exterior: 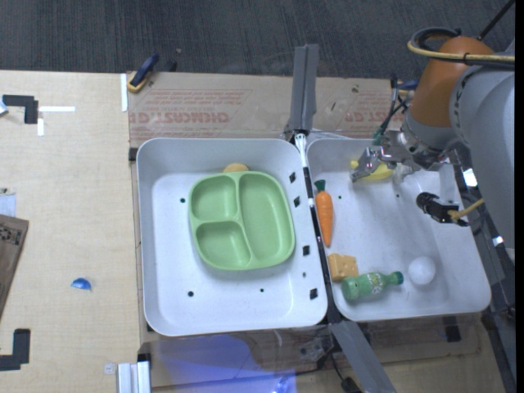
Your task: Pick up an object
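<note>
Right bin [458, 301] | gripper [375, 164] touching yellow object [366, 173]

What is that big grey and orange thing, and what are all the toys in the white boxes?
That is a robot arm, seen by a camera looking down from above. Its gripper sits over the back of the right bin, by something yellow; I cannot tell if it is holding it. That bin also has a toy carrot, a tan block, a green bottle and a white ball. The left bin has a green divided plate.
</note>
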